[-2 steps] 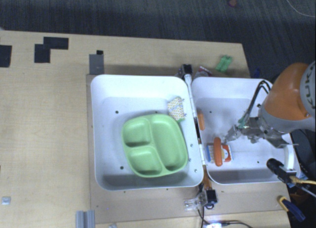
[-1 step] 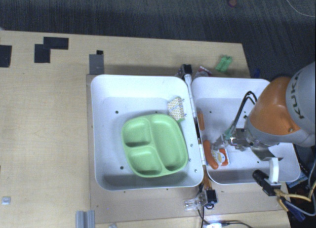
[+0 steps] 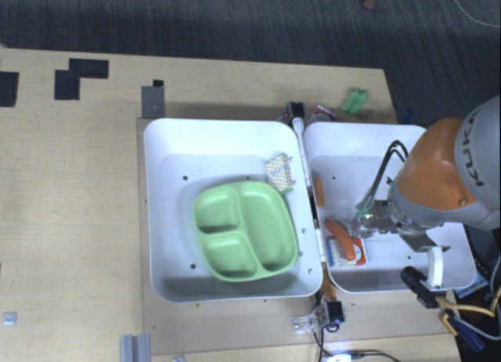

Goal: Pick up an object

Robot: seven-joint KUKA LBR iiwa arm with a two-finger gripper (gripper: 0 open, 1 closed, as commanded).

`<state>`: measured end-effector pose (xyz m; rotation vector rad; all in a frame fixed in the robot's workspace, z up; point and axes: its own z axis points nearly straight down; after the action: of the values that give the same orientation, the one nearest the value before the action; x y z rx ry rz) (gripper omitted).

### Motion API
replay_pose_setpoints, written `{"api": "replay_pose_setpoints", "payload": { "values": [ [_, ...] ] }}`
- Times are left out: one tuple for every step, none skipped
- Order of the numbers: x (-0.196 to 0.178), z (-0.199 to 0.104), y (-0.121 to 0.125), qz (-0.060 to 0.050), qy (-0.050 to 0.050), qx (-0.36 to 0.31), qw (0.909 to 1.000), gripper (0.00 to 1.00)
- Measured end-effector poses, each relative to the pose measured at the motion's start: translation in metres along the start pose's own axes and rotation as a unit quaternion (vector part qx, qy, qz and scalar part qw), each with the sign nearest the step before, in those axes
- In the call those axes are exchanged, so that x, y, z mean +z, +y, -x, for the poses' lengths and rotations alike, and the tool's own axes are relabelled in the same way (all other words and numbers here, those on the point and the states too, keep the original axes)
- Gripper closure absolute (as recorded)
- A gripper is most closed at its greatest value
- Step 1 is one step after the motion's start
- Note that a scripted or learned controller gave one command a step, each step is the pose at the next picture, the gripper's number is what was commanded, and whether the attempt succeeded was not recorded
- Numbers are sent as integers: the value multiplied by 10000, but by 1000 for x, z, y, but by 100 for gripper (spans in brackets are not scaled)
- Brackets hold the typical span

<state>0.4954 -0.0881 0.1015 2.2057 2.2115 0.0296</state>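
A: Item one, the pincer (image 3: 362, 227). Position?

B: Low in the right bin (image 3: 344, 157), at its near left part, directly over an orange and white packet (image 3: 344, 244). The wrist hides the tips, so whether it is parted or closed, or has hold of anything, cannot be told.

A: Item two, the arm (image 3: 438, 176).

B: Grey, with an orange band, entering from the right and covering much of the right bin's right half. A black cable loops along its left side.

A: Item three, the packet.

B: Lies flat on the right bin's floor, close to the near left corner, beside the divider between the bins. A thin orange piece (image 3: 318, 193) lies along the same wall, a little farther away.

A: Item four, left bin (image 3: 168, 196).

B: Holds a green compartment tray (image 3: 244, 229), three sections, resting near the centre and toward the near side. A small patterned object (image 3: 279, 171) sits at the tray's far right corner, against the right wall.

A: Item five, outside the bins.

B: A green object (image 3: 355, 101) on the bench beyond the right bin's far edge.
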Motion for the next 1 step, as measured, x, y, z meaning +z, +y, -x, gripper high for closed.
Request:
{"api": "replay_pose_setpoints", "payload": {
  "values": [
    [0,0,0,-2,0,-2,10000,0]
  ]
}}
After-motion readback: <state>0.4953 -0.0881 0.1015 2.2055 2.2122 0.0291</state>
